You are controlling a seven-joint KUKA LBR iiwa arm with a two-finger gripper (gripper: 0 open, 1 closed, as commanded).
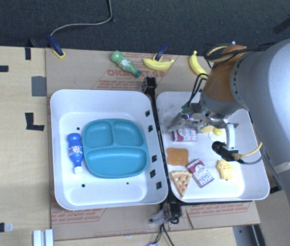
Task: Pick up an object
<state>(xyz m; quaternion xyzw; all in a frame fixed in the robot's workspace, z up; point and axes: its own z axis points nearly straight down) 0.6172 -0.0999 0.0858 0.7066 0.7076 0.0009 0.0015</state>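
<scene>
In the right bin [247, 188] lie a red and white packet [184, 135], a brown toast slice [177, 156], a pizza slice [179, 181], a small red carton [200, 172], a yellow toy [225, 169] and a small yellow piece [212, 130]. My gripper [188, 118] hangs low over the upper part of this bin, just above the red and white packet. Its fingers are dark and blurred against the wrist.
The left bin [62, 106] holds a blue divided plate [116, 148] and a blue bottle [75, 151]. Behind the bins lie a green bottle [125, 64] and two bananas [158, 63] [196, 64]. The arm [268, 86] covers the bench's right side.
</scene>
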